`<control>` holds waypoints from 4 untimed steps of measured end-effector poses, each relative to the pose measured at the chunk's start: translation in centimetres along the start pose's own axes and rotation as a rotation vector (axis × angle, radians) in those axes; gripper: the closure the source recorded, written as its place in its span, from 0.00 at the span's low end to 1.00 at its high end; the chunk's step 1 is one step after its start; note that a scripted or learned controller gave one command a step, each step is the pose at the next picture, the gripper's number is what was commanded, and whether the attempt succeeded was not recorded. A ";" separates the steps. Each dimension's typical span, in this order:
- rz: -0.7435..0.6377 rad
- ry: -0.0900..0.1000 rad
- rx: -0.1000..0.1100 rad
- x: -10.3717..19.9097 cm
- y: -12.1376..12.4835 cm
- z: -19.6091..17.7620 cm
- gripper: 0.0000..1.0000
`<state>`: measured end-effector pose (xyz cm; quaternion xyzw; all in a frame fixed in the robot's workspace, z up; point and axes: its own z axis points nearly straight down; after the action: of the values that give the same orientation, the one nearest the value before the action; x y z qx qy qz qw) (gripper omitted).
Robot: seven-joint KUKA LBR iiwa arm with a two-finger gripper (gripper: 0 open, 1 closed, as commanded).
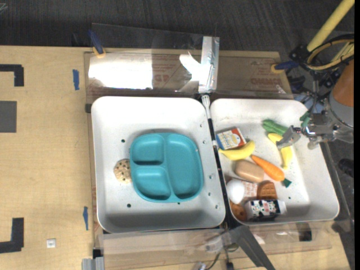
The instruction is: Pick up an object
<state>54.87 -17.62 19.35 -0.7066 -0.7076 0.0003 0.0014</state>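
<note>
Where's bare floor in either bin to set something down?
Left bin: open floor all around the teal tray, except by the cookie. Right bin: its near-right corner, right of the carrot. Crowded: from the divider to the gripper.

The two white bins [107,151] look like smooth plastic with a soft shine. The teal divided plate [166,166] is smooth plastic too, a bit glossy. The bench top [39,167] looks like matt, pale wood board. Behind the bins stands a clear, shiny sheet [146,61], with shiny silver tape [209,61] on its edge. The toy banana [239,149] and the toy carrot [269,169] look like smooth plastic. The cookie [122,170] looks rough and speckled. The gripper [296,135] looks like dull grey metal.
</note>
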 end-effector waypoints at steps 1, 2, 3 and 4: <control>0.000 0.000 0.000 0.0 0.0 0.0 0.00; 0.058 -0.004 -0.009 2.9 -4.0 9.6 0.00; 0.059 -0.004 -0.006 3.0 -4.1 8.9 1.00; 0.077 0.000 -0.011 11.4 -5.0 -6.9 1.00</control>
<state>49.86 -6.24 26.30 -0.7332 -0.6800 -0.0038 -0.0025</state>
